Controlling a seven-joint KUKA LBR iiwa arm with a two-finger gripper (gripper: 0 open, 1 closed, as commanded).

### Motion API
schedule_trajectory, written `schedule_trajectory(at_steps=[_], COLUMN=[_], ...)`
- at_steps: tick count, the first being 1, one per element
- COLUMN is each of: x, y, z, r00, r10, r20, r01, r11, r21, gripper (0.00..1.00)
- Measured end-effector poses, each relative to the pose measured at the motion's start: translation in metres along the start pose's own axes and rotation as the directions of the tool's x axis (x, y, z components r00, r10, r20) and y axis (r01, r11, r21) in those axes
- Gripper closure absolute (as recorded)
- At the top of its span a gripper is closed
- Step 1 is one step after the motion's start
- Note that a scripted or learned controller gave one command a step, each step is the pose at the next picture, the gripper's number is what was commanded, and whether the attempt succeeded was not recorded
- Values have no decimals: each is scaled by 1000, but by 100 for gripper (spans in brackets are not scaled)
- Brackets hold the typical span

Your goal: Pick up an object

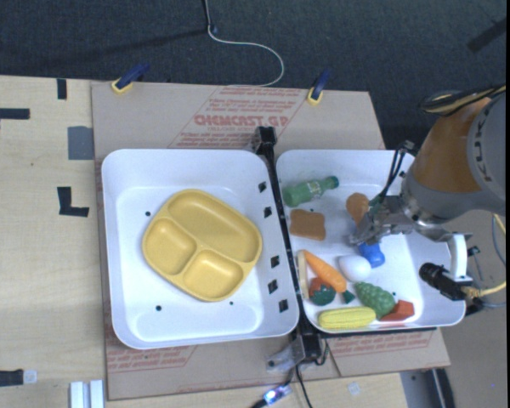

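The right bin (pixel 340 161) holds several toy foods: a green bottle (pixel 308 190), a brown bread slice (pixel 308 224), an orange-brown piece (pixel 357 205), a white egg (pixel 354 267), a carrot (pixel 325 271), a corn cob (pixel 347 317), a green vegetable (pixel 374 297) and a red piece (pixel 399 311). My gripper (pixel 367 238) reaches down in the right half of this bin, just above a small blue object (pixel 372 255) that lies beside the egg. The fingers are dark and bunched together, and nothing shows clearly between them.
The left bin (pixel 123 228) carries a yellow divided plate (pixel 202 243). The divider (pixel 276 228) between the bins runs down the middle. The arm's grey and orange body (pixel 459 160) hangs over the right bin's right edge. Cardboard lies beneath both bins.
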State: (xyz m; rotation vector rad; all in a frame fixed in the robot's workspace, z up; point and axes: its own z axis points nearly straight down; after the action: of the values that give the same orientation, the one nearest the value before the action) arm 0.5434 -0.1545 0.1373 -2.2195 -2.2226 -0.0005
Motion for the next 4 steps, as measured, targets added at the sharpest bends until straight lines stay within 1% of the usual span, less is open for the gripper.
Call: schedule_trajectory(at_steps=[1,2,3,4], x=[10,11,62,110], y=[2,2,29,65], z=[-48,-89,-78,-89], r00=[1000,1000,1000,1000], r10=[-1,-1,-5,-6], r20=[1,1,0,-1], r01=[1,1,5,6], r11=[1000,1000,1000,1000], r21=[-3,-2,1,-2], gripper=[100,100,100,100])
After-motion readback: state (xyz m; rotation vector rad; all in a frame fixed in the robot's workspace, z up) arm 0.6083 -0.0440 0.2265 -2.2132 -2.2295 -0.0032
